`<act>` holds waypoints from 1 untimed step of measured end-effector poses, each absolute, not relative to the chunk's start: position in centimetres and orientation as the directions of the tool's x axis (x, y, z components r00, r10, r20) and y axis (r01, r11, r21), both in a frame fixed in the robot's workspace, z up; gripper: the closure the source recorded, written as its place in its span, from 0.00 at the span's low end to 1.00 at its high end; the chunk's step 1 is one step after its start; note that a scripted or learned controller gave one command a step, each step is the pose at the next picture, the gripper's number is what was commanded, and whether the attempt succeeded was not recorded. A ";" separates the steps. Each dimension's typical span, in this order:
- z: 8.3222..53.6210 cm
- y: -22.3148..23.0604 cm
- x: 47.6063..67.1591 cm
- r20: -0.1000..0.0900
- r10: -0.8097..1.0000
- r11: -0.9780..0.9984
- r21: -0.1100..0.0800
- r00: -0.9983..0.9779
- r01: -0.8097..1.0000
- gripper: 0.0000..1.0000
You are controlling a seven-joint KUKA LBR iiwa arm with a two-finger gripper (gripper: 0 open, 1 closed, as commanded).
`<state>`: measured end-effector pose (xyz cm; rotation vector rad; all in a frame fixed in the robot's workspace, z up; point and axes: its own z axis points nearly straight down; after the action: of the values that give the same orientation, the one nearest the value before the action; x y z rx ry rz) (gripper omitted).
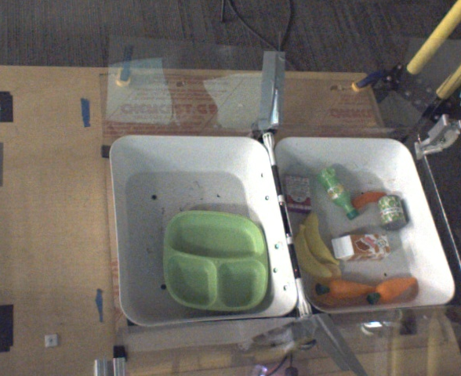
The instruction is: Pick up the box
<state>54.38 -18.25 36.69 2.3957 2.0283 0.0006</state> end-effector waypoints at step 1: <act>37.8 -18.2 54.5 -0.003 0.987 -0.162 0.006 0.162 0.987 1.00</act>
<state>54.51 -18.16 37.76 2.3898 2.0293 0.0015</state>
